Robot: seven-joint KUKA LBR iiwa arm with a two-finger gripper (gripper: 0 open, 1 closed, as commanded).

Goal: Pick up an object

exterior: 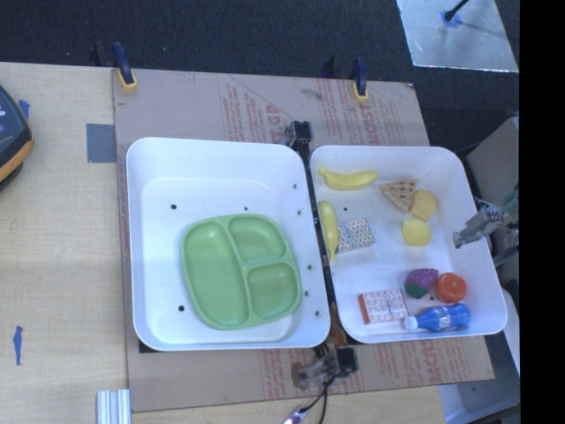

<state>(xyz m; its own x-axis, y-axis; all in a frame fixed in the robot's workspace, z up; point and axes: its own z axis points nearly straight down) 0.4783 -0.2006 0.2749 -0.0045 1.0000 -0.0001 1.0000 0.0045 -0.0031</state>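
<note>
White bins sit side by side on the counter, and the pick has not begun.

The gripper (481,223) hangs at the right rim of the right bin (459,170), touching nothing; from here I cannot tell how its jaws stand. The left bin (141,237) holds a green divided plate (240,272). The toys lie in the right one: a banana (348,179), a yellow lemon (417,231), a purple grape bunch (422,281) touching a red tomato (451,287), and a blue bottle (439,318) along the near wall. I would go for the lemon: it is nearest and stands apart. Come straight down, centred over it, and close only once low.
</note>
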